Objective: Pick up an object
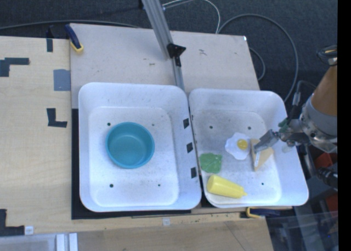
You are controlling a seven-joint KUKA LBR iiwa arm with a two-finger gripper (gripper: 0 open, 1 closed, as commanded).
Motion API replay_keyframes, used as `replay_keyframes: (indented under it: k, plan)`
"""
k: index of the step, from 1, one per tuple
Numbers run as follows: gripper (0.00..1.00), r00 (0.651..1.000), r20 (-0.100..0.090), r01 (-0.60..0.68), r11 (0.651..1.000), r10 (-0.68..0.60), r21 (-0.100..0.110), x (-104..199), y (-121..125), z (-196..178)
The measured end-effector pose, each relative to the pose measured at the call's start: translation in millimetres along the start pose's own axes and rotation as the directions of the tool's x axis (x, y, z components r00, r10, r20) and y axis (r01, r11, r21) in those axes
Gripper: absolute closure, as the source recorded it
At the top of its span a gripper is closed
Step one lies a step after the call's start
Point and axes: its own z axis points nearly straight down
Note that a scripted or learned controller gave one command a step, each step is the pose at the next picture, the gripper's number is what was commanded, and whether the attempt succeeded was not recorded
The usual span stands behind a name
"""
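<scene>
The right bin [274,107] holds a toy fried egg [239,146], a pale yellow wedge [266,159], a green piece [210,162] and a yellow cob-shaped toy [225,187]. My gripper [256,152] reaches in from the right, low over the bin's right half. It is open, with its fingers spread beside the wedge's left edge and just right of the egg. Nothing is held between them. A blue bowl [130,144] sits in the left bin [88,135].
A grey pole [159,20] slants down from the top to the ridge between the two bins. Cables loop over the dark floor behind the bench. A yellow-and-blue clamp [73,38] sits at the board's back left corner.
</scene>
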Motion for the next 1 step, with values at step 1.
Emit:
replay_keyframes:
  k: [1]
  plan:
    - [0.00,1.000,0.000,0.000,1.000,0.000,0.000,-0.1,0.0,0.0]
